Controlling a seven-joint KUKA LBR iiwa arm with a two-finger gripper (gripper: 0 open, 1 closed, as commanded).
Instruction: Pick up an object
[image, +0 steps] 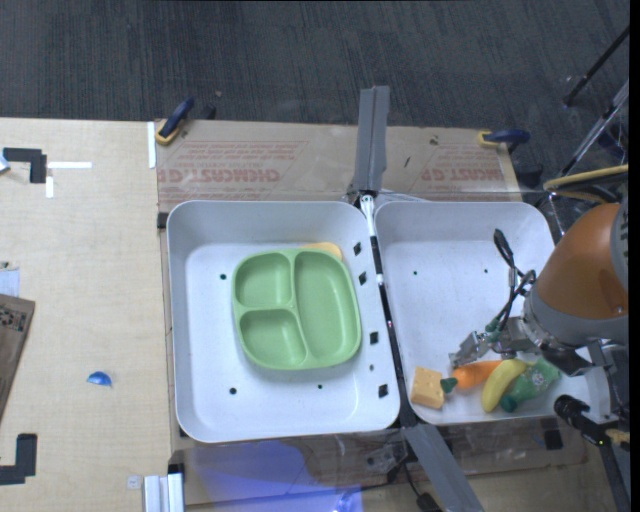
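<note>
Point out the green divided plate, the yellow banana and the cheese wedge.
Green divided plastic plate (297, 309), camera view, centre ridge.
Yellow banana (500, 385), camera view, mid-body.
Yellow cheese wedge (428, 388), camera view, top face.

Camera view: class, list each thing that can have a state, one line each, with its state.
Green tray: right way up in the left bin, compartments bare.
Cheese: lying in the right bin, free.
Carrot: lying flat beside the banana.
Banana: lying flat, not gripped.
Gripper: low over the carrot.
</note>
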